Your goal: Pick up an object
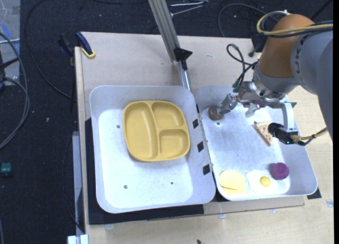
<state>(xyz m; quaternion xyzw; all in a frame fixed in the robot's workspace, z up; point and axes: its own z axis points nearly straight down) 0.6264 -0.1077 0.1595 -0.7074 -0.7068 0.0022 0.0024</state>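
The right bin [238, 142] holds several toy foods. A small brown round piece [214, 113] lies near its far left corner. A wedge like a pizza slice [263, 132] lies toward the right wall. Along the near wall sit a purple piece [279, 171], a fried egg [262, 181] and a pale yellow piece [232, 180]. My gripper [226, 104] reaches in from the right and hangs low over the far left part of this bin. Its tip is right beside the brown piece, on that piece's upper right. Whether they touch is unclear.
The left bin [106, 147] carries a yellow divided plate [157, 130]. A slanted metal pole [164, 18] runs down to the gap between the bins. Black clips [201, 145] sit along the shared wall. A cable and a black part [279, 132] hang off the wrist over the wedge.
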